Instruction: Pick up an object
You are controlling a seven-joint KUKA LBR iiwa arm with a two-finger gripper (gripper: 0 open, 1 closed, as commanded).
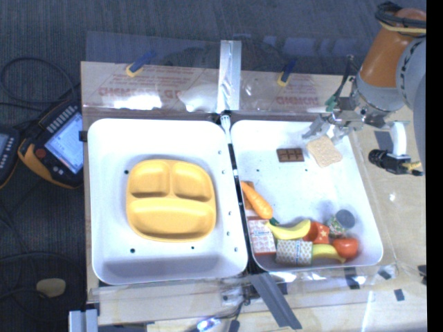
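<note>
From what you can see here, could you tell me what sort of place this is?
Probably a robot grasping test bench: two white bins, toy food like a carrot and banana, and a teach pendant on the floor.

The arm (407, 61) enters at the upper right as a rounded grey casing, with a broad orange band (385, 55) wrapping the section above the wrist and a darker rim along the band's top edge. Below the band, the wrist narrows into a cluster of small metal parts in silver and black, with a fleck of green among them. A white cylindrical piece and a black fitting sit beside the wrist.
</note>
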